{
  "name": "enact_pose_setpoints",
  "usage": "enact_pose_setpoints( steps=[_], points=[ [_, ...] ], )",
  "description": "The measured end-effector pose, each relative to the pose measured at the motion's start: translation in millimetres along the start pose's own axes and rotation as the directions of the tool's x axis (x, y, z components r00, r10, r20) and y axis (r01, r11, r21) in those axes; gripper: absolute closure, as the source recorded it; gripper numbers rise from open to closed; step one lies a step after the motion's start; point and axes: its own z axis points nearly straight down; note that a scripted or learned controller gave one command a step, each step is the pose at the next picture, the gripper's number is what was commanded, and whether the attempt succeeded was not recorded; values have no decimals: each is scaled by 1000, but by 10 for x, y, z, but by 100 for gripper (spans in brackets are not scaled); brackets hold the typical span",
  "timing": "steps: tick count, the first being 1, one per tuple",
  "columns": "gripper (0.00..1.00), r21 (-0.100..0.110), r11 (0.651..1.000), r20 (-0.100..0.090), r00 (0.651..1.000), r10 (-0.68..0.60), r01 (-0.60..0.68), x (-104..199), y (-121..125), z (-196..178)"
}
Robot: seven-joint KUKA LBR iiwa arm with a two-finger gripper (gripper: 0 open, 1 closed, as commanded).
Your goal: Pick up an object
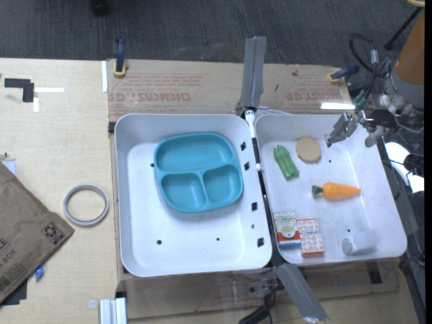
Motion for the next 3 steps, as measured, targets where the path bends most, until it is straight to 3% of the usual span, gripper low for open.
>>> enact_pose_setpoints(
  steps=[1, 2, 3],
  points=[
    [100, 1, 1000, 1, 1000, 0, 0, -6, 5, -81],
    [0, 1, 1000, 1, 1000, 0, 0, -6, 5, -81],
    [0, -1, 982, 0, 982, -187, 187, 214, 129, 1057]
  ],
)
